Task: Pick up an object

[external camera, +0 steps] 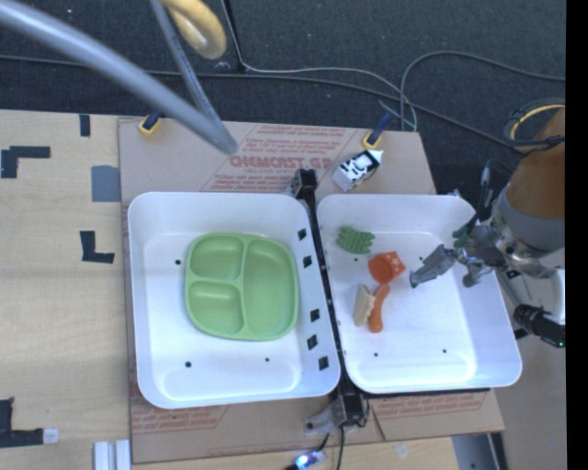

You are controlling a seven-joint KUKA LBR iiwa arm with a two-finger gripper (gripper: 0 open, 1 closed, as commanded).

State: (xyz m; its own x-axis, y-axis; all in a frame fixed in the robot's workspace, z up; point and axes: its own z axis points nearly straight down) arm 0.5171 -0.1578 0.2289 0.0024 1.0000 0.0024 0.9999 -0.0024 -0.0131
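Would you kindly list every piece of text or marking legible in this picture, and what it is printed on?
"CHEMCAST" (ending uncertain): red print on the brown cardboard sheet under the bins.
Smaller red lines around it: too blurred to read.
Black-and-white patterned tag by the bins: no readable characters.

Bright, even overhead light; soft focus throughout.
The two white bins [147, 303] are nearly blown out, their rims losing detail, with only faint shadows along their inner walls. At 11 o'clock a grey bar [110, 64] and a yellow blob [197, 26] sit close to the lens, heavily blurred. The dark floor [386, 37] at 12 o'clock reads grainy.
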